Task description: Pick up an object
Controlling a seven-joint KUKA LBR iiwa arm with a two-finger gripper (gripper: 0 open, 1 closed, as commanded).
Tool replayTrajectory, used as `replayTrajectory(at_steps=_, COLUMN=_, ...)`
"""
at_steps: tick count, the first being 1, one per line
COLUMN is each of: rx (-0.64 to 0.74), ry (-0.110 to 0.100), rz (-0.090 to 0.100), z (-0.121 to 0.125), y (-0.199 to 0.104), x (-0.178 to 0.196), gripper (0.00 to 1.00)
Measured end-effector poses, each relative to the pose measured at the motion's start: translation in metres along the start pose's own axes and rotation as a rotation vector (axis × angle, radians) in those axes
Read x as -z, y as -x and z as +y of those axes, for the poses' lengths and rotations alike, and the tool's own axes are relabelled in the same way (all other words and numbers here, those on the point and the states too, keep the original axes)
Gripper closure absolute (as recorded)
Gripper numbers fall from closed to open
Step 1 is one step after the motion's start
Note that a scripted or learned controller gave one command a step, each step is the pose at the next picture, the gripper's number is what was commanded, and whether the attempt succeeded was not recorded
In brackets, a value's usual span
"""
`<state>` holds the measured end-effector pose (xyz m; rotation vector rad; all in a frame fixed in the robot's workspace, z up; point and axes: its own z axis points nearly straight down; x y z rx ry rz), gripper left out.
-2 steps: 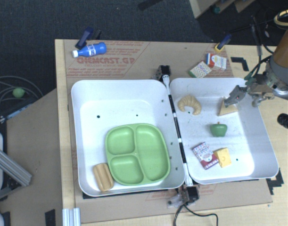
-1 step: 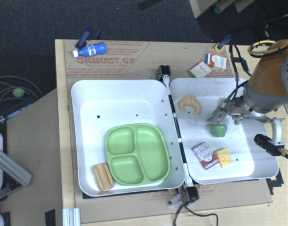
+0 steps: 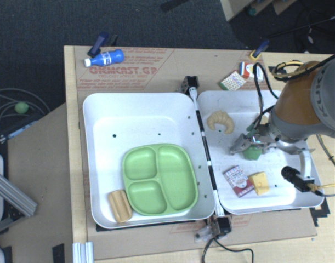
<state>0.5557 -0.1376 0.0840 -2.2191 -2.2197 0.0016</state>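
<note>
Reading this as mid-attempt, I see the pincer (image 3: 248,143) low in the right bin (image 3: 299,199), right of centre, on a small green object (image 3: 252,153), grip state unclear, nothing lifted yet.

Reaches in from the right, grey arm (image 3: 326,97) bent low, orange band (image 3: 296,100) just above the wrist. Gripper (image 3: 245,145) angled down and leftward from the wrist, fingertips spread slightly apart, metal linkage visible behind them.
</note>
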Motion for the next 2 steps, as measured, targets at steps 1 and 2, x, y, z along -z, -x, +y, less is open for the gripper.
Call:
replayTrajectory(at_steps=1, rx=-0.001, ry=0.008, rz=-0.002, z=0.002, y=0.001, x=0.013, gripper=1.00)
replayTrajectory(at_steps=2, rx=0.001, ry=0.004, rz=-0.001, z=0.013, y=-0.066, x=0.101, gripper=1.00)
